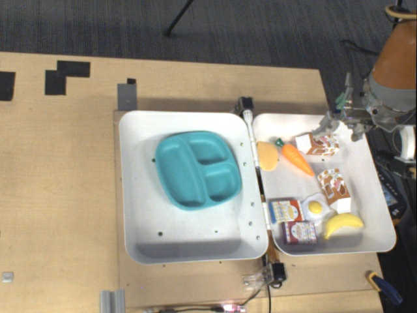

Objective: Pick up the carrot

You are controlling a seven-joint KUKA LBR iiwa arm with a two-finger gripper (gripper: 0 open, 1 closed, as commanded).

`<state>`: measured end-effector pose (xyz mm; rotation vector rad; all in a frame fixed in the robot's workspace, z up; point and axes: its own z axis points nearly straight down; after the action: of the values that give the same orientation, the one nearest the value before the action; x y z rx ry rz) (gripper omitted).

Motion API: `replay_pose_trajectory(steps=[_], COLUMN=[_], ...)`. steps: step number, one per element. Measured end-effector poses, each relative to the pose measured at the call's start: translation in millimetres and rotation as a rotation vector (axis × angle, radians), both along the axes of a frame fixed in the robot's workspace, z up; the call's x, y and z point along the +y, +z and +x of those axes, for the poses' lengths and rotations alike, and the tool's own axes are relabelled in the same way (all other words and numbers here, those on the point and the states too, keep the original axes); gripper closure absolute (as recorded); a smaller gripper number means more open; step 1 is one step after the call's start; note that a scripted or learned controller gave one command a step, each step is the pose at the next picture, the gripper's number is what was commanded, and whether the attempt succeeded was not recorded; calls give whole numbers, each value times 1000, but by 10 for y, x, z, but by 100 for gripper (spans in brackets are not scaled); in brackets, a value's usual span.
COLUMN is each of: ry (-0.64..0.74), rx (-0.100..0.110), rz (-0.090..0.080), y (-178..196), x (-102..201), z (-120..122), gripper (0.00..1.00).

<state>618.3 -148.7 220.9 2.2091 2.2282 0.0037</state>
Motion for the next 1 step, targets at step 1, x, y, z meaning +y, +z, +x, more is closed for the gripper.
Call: replay_pose_trajectory(steps=[1], ry=[162], rx=[8], rz=[4], y=[-1037], x=[583], z=[72], gripper=[0])
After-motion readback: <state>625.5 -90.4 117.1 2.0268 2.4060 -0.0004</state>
